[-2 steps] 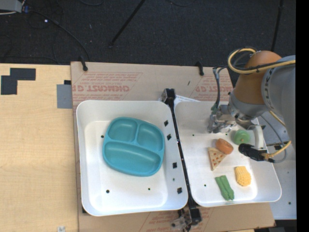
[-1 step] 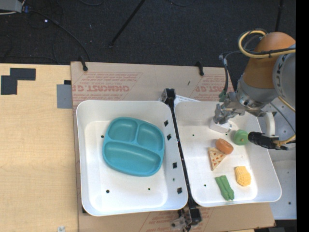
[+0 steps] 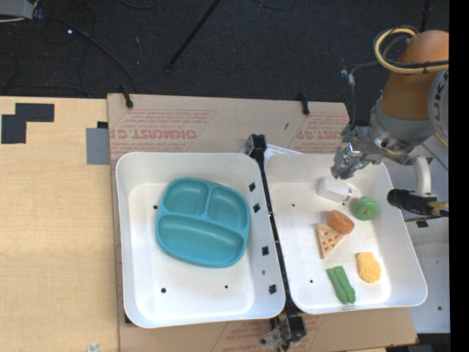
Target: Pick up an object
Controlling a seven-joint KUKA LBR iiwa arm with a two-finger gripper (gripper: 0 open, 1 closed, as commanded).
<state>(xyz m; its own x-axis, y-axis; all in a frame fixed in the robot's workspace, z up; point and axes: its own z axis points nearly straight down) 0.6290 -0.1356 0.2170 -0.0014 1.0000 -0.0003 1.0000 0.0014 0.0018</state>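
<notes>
Camera view notes: arm (image 3: 410,86) reached in from upper right of the frame, hand (image 3: 344,163) poised over the upper part of the right bin (image 3: 410,284). Could not tell how far the hand stood open; nothing was seen gripped in it. Nearest candidate, a small white block (image 3: 333,190), lay on the bin floor just below the hand, apart from it. Judged light, rigid and smooth-sided, likely to slip if pinched at a corner; a grasp across its short flat sides looked best. Other items sat lower right: green ball (image 3: 366,209), orange piece (image 3: 340,221), pizza-slice toy (image 3: 327,240), yellow corn piece (image 3: 368,267), green pod (image 3: 341,284). Round ones probably roll under contact. Left bin (image 3: 139,284) held a teal divided plate (image 3: 202,222).
</notes>
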